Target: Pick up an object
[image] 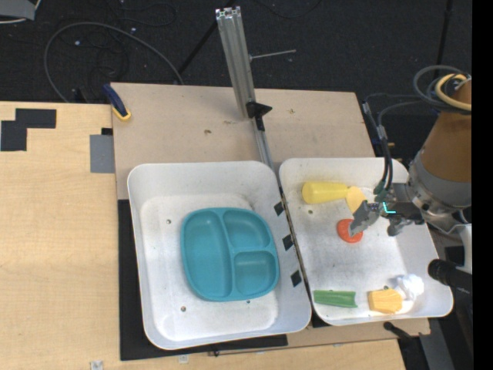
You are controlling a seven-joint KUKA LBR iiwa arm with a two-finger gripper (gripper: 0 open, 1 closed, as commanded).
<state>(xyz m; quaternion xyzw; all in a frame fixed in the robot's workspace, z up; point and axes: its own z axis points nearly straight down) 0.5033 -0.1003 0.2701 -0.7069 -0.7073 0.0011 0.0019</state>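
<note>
Right bin [431, 299] | tool [360, 228] low over small red piece [350, 233], just beside yellow bottle [327, 192]; whether it grips, cannot tell | red piece looks light, stiff, low; likely best pinched across its sides | green piece [334, 298] near front.

Black floor [115, 21], tan bench [192, 122]

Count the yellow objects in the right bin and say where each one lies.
2. A long yellow piece lies near the far wall of the right bin; a yellow block sits by the near wall. The arm may hide more.
</note>
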